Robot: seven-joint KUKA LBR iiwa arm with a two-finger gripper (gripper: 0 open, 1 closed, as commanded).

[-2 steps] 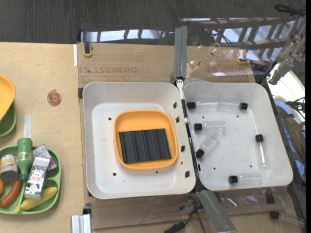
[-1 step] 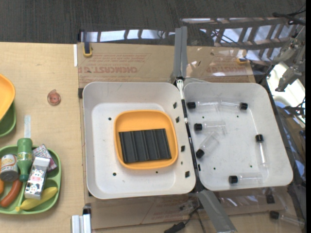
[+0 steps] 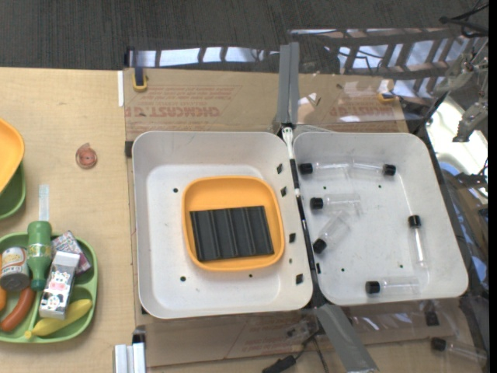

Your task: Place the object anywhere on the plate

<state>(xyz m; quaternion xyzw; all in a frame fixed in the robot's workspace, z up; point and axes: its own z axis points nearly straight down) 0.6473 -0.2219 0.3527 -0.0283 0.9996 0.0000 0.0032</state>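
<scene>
An orange plate (image 3: 233, 188) with rounded corners lies in the middle of the left white bin (image 3: 155, 208). A dark grey ribbed rectangular block (image 3: 233, 233) lies flat on the plate and covers most of its centre. In the right white bin (image 3: 443, 231), several clear tubes with black caps lie scattered: one near the back (image 3: 349, 167), one at the left (image 3: 335, 203), one by the right wall (image 3: 418, 243) and one along the front (image 3: 394, 286).
A green tray (image 3: 81, 317) of toy food sits on the wooden table at the far left, with an orange bowl (image 3: 8, 158) behind it and a small pink disc (image 3: 87, 156). Cardboard (image 3: 202, 103) lies behind the bins. Metal framing (image 3: 404, 53) stands at the back right.
</scene>
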